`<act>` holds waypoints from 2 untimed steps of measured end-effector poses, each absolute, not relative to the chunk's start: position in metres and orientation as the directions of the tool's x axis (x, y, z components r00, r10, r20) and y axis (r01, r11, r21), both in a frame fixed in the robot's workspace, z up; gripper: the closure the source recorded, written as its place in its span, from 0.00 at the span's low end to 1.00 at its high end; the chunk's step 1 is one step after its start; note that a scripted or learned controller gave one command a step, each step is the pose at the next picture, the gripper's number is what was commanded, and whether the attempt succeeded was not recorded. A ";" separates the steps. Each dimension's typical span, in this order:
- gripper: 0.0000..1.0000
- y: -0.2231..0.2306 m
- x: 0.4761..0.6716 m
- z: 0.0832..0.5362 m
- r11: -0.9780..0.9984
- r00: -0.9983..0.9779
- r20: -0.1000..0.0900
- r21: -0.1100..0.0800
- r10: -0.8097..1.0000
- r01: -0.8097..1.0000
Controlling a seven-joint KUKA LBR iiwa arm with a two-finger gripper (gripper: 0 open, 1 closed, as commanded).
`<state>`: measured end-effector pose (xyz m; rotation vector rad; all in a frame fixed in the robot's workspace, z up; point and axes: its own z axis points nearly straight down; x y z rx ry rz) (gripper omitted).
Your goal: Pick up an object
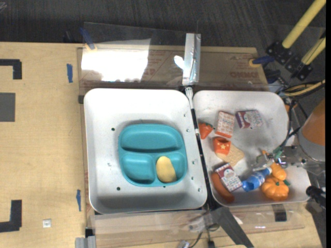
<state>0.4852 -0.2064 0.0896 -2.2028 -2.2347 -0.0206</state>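
You've got two white bins side by side. The left bin (98,138) holds a teal tray (152,154) with a yellow potato-looking thing (166,169) sitting in its lower right compartment. The right bin (274,105) is where the clutter lives, and the arm (315,133) hangs over its right edge.

The gripper (269,159) sits low among the stuff near the bin's bottom right, just beside a blue bottle (253,182) and an orange pumpkin (275,187). Honestly can't tell whether the claw is wide or pinched, too much glare.

Looks like you're at the reach-and-grasp step. Next you'd need a clean close on one item, then a straight lift. The small cartons (225,123) sit further back.
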 end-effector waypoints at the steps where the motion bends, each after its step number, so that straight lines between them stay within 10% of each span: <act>1: 0.00 -0.224 0.481 0.150 0.149 -0.149 -0.001 0.002 0.989 0.989; 2: 0.00 -0.215 0.525 0.096 0.284 -0.284 0.010 0.005 0.959 0.959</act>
